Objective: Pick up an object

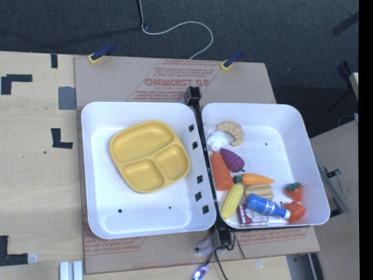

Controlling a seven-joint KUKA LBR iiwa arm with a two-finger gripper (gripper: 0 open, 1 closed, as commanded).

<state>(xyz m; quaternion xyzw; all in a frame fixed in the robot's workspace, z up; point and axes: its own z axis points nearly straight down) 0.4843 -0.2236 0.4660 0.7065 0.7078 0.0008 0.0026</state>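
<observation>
The right bin [280, 118] holds a cluster of toy foods along its left and front sides. A tan croissant [232, 131] lies beside a white garlic bulb [217, 140]. Below them sit purple grapes [233, 159], a large orange piece [220, 172], a carrot [256, 179], a yellow corn cob [232, 199] and a blue bottle [265, 206]. Two red-orange pieces [294, 191] [296, 212] rest near the front right corner.
The left bin [96, 174] holds a yellow three-compartment plate [150, 155]. A black divider clip strip [200, 156] runs between the bins. Cardboard [169, 80] lies under both bins, and a white cable [175, 28] loops behind them.
</observation>
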